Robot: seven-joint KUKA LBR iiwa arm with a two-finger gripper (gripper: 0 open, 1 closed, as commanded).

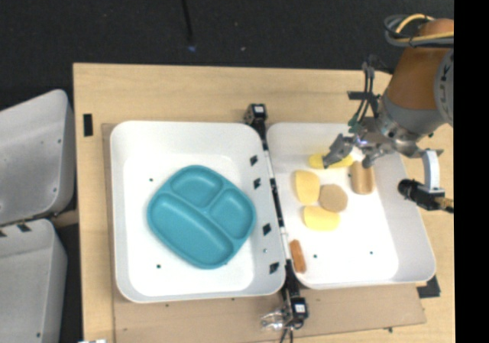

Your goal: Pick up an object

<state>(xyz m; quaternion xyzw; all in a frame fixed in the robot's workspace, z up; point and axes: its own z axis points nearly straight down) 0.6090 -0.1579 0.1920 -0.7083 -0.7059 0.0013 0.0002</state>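
Your tabletop [92, 89] carries two white bins. The left bin [126, 257] holds a teal divided plate [200, 215]. In the right bin [405, 254], your hand [353, 152], fingers spread apart, hovers above yellow and tan food pieces [321, 200], gripping nothing.

End effector [353, 152] spread above right bin [397, 257]; teal tray [200, 215] left.

No readable text, labels, brands or numbers on any surface in view.
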